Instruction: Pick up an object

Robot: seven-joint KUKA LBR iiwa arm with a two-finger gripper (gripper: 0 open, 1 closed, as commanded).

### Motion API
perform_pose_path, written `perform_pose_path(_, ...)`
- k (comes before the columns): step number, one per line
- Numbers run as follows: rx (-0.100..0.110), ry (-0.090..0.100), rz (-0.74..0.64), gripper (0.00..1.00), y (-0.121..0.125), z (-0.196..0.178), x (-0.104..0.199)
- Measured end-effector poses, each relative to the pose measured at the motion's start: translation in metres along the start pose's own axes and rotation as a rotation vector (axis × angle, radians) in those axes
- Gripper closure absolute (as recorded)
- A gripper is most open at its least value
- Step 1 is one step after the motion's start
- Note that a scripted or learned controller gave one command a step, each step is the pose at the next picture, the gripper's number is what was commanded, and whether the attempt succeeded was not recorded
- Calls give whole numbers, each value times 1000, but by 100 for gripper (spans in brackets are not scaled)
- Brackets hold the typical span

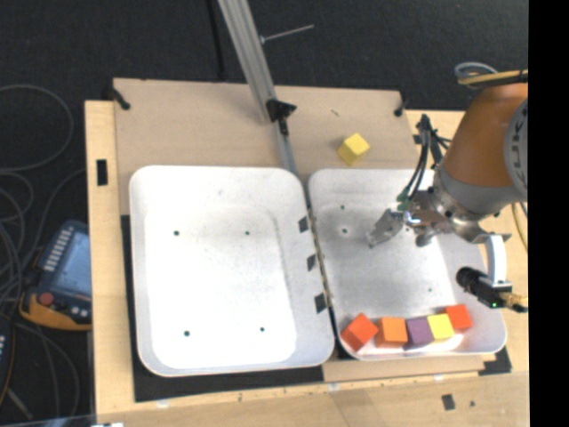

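Five blocks line the near edge of the right bin [356,194]: orange-red block [360,330], orange block [393,329], purple block [418,330], yellow block [441,326] and red block [459,317]. The jaws [387,228] hang over that bin's bare middle, well apart from the row; whether they are spread I cannot tell. A yellow cube [354,148] sits on the worktop [213,123] behind the bin.

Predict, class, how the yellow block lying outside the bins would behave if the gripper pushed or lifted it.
The yellow block looks like a flat-faced cube, so it would probably slide, not roll. It seems rigid and small, so likely light. It lies alone on the board, free to skid.
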State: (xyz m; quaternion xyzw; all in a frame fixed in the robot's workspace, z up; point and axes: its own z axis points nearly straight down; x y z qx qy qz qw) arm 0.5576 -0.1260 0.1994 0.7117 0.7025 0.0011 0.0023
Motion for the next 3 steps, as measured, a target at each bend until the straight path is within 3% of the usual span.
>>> perform_pose_path(1,7,3,-18,0,-50,3,54)
perform_pose_path(2,5,4,-21,0,-70,2,116)
perform_pose_path(3,5,3,-19,0,-75,2,142)
